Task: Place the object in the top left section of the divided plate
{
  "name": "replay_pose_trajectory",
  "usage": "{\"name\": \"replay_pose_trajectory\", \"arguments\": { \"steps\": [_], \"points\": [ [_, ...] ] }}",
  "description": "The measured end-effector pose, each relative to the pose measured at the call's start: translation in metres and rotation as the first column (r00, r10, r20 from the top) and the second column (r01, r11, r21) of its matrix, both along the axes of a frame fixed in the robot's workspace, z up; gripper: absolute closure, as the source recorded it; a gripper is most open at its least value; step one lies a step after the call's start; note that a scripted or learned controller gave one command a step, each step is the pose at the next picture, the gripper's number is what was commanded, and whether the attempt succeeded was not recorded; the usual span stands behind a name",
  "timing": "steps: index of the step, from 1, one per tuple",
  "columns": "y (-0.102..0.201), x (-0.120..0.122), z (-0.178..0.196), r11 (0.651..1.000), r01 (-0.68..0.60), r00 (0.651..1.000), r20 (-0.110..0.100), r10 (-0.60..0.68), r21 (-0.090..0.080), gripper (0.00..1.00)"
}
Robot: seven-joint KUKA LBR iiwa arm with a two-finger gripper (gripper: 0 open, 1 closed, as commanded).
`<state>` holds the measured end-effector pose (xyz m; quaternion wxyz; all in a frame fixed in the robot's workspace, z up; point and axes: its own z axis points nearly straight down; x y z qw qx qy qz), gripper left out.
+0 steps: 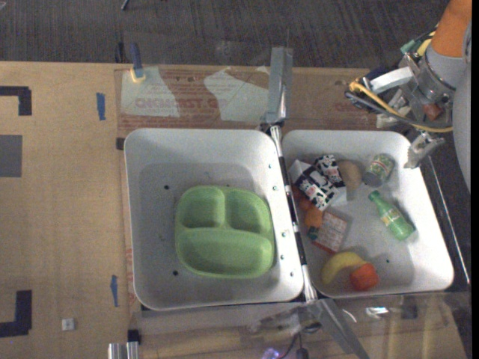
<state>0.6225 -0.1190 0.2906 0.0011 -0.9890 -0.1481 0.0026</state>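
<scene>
A: Carpet and a cardboard-covered desk (67,200) frame the scene; two white bins sit side by side. Where is the plate?

B: Camera view: the green divided plate (224,231) lies in the left bin (142,155), nothing in its sections. Its top left section is the compartment farthest from the arm.

A: And the object?

B: Not specified. Candidates lie in the right bin (438,268): green bottle (392,217), banana (341,265), small can (379,168). The bottle's long axis runs diagonally.

A: Gripper state?

B: The gripper (419,149) hovers at that bin's upper right rim, grasping nothing; its opening cannot be determined. All candidates lie left and below it.
</scene>
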Motion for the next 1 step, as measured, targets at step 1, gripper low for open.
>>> {"name": "replay_pose_trajectory", "arguments": {
  "steps": [1],
  "points": [
    [0.0015,0.0005,0.0093,1.0,-0.003,1.0,-0.004,0.003,0.0,1.0]
  ]
}}
